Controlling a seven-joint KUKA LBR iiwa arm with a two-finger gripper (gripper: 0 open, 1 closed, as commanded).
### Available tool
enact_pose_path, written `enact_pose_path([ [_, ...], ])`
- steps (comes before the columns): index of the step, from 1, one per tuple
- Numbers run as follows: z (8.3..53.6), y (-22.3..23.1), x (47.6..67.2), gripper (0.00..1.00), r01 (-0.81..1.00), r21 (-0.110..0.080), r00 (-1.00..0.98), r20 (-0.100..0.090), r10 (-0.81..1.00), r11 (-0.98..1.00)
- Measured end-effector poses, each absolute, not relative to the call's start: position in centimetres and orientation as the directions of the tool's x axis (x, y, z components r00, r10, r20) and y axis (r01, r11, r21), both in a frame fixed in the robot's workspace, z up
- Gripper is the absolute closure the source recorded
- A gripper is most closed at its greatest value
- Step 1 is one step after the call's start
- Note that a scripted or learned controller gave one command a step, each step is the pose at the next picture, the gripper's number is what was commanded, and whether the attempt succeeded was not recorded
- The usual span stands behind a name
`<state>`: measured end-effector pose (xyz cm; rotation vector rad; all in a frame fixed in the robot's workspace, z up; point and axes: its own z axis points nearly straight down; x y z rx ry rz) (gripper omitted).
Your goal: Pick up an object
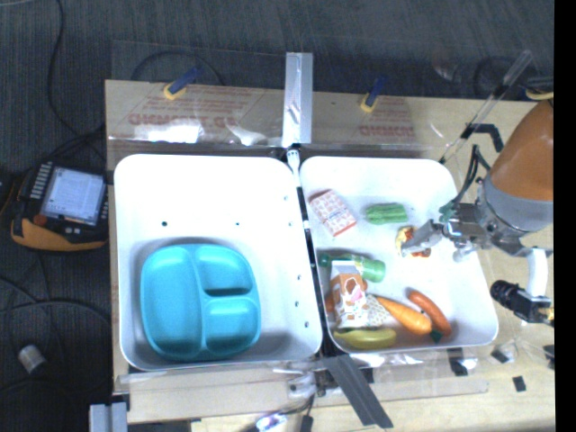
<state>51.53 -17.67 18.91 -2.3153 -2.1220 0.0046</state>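
Reaching into the right bin (468, 268), our gripper (421, 239) sits w/ fingers closed on a small orange-red object (407, 238), low near the bin floor. Grasp looks made; lift not yet done, we judge.

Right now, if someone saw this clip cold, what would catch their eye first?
Probably the big turquoise plastic divided tray, lying alone in the left white bin. Next, the bright clutter in the right white bin: a carrot-like orange toy, a yellow banana-like toy and a colourful snack carton crowd its near edge. The grey arm's pincer reaches in from the right over that bin.
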Motion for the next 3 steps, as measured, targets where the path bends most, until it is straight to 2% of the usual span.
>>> enact_pose_path([
  [1, 11.7, -15.0, 48.3, 0.0, 1.0, -0.004, -0.004, 0.002, 1.0, 0.004],
  [2, 17.7, -17.5, 55.1, 0.0, 1.0, -0.002, -0.012, -0.002, 1.0, 0.012],
  [3, 12.5, -18.5, 57.7, 0.0, 0.999, -0.004, 0.053, -0.004, 0.999, -0.053],
])
